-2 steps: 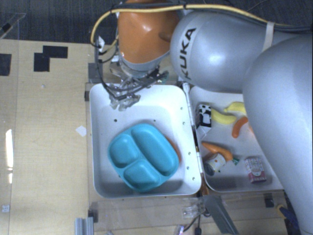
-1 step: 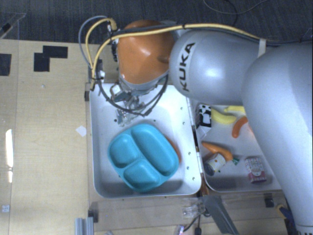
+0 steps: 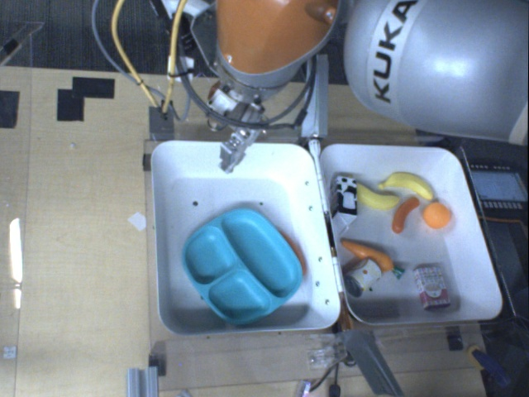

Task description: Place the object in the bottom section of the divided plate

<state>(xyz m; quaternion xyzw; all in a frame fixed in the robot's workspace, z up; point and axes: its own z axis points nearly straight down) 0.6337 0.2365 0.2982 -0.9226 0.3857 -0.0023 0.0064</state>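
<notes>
A blue divided plate (image 3: pixel 241 264) lies in the left bin (image 3: pixel 178 188), towards its front. It has three sections, and the bottom one (image 3: pixel 239 294) has nothing in it. My gripper (image 3: pixel 234 150) hangs over the far edge of the left bin, well behind the plate, with nothing visibly in it. A thin orange-brown edge (image 3: pixel 294 252) pokes out from under the plate's right rim. The loose objects lie in the right bin (image 3: pixel 479 246).
The right bin holds a yellow banana (image 3: pixel 400 190), an orange ball (image 3: pixel 437 215), an orange sausage shape (image 3: pixel 404 213), a carrot (image 3: pixel 369 254), a black and white item (image 3: pixel 345 195), a small can (image 3: pixel 431 286) and a grey piece (image 3: pixel 361 279). The arm's big body looms over the back.
</notes>
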